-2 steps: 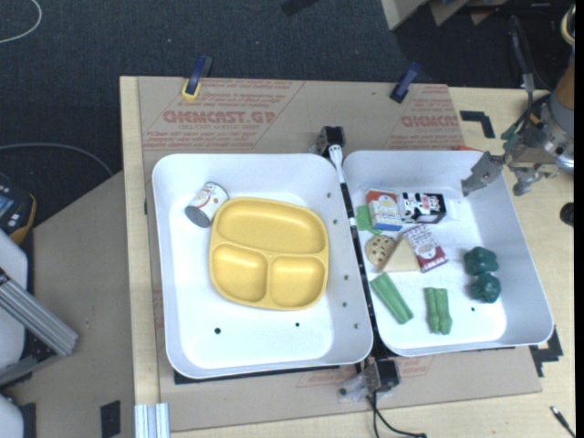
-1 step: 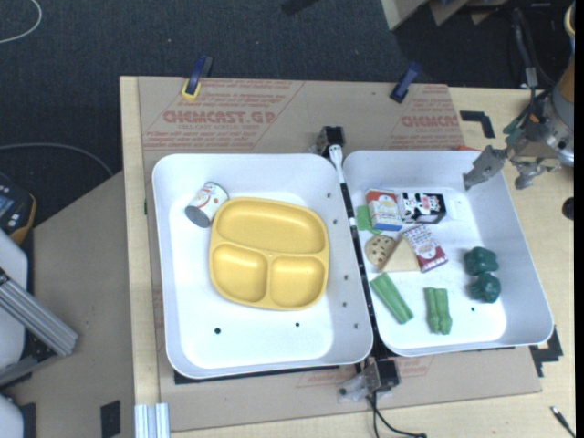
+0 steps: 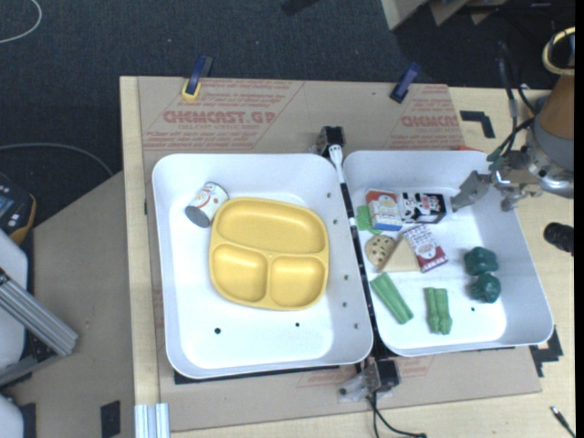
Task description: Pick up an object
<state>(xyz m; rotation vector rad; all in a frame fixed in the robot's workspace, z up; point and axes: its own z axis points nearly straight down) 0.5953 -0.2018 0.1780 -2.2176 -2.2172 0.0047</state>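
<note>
Gripper: fingers spread apart, holding nothing, above right bin's far edge.
Yellow tray: left bin; probably rigid, awkwardly wide.
Green pods: right bin; likely light, narrow, graspable across the width.
Broccoli pieces: rightmost; rounded, may slip.

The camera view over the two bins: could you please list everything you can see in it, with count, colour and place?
Left bin: one, white, on the bench's left half.
Right bin: one, white, beside it.
Divided plate: one, yellow, three compartments, middle of the left bin.
Small can: one, white with a grey end, lying at the plate's upper left corner.
Small packets: several, mixed red, white, black and green, upper left of the right bin.
Green sticks: two, lower middle of the right bin.
Dark green lumps: two, right side of the right bin.
Clamps: two, blue, on the board's far edge.
Gripper: one, grey, over the right bin's upper right corner.
</note>
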